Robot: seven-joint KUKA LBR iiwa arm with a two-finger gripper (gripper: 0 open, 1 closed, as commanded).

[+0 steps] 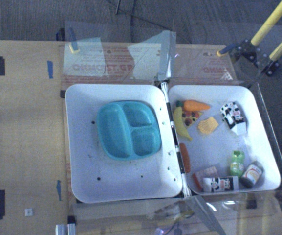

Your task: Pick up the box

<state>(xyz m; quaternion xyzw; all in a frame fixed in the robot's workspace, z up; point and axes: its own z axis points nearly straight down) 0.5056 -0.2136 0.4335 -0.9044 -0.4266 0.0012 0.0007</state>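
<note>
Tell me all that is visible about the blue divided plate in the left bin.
The blue divided plate is a rounded rectangle, seemingly of plastic, in light teal. It has three compartments: one long along its left side, two smaller on its right. It lies flat, slightly turned, near the middle of the left bin, touching only the bin's floor. Nothing lies in it.

Two white bins sit side by side. The left bin (82, 170) holds a teal divided plate (129, 129). The right bin (263, 131) holds a banana (180, 123), a carrot (196, 105), a yellow wedge (208, 126), a black-and-white cow-print carton (232, 114), a green bottle (236, 162), a small can (251, 175) and a box (220, 183) lying along the near wall
</note>
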